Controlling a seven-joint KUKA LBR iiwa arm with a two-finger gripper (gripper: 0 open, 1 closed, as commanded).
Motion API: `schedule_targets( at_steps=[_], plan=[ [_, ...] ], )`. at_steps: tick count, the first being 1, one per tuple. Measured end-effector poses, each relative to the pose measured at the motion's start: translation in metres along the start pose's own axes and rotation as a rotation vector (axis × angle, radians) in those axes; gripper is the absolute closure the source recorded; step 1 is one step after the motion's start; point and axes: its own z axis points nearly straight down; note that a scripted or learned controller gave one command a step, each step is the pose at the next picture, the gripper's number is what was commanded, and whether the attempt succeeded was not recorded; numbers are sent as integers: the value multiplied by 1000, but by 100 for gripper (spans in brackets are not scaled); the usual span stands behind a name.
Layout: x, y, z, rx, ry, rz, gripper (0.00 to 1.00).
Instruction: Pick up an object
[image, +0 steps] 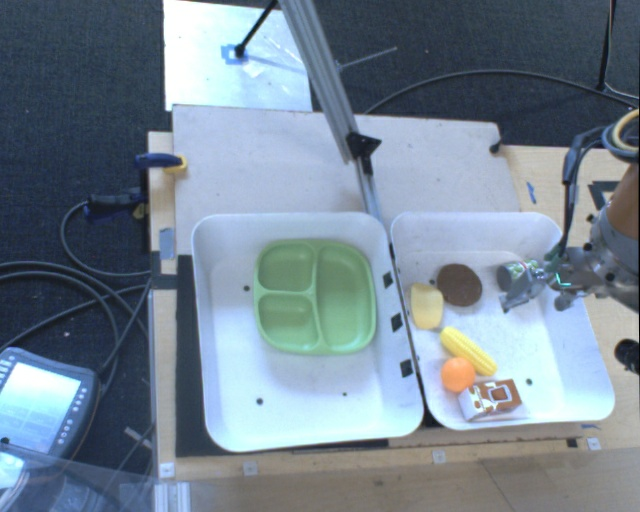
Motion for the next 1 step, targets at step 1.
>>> schedule_targets(
  at_steps=[1],
  plan=[
    [-3, 3, 43, 5, 0, 3, 0]
  ],
)
